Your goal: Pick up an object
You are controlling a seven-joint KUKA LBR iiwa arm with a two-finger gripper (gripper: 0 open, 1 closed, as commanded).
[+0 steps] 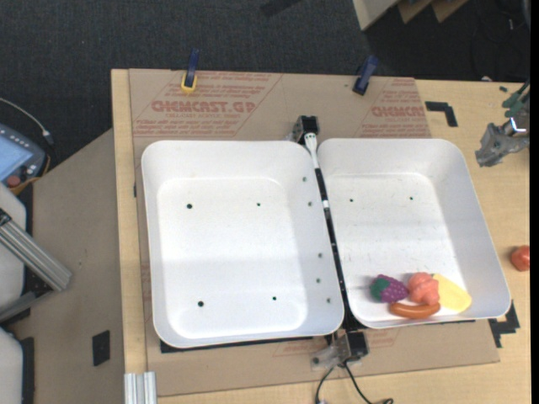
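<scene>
Gripper sits at right edge, outside right bin, near far corner. Can't tell tool's state. Toy food bunched in right bin's near corner: purple grapes, orange-red piece, yellow piece, sausage, all touching. Left bin alongside.

At 2 o'clock, by the frame edge: gripper, dull grey metal, angular lumpy outline, pale glints; finer detail too small.
</scene>
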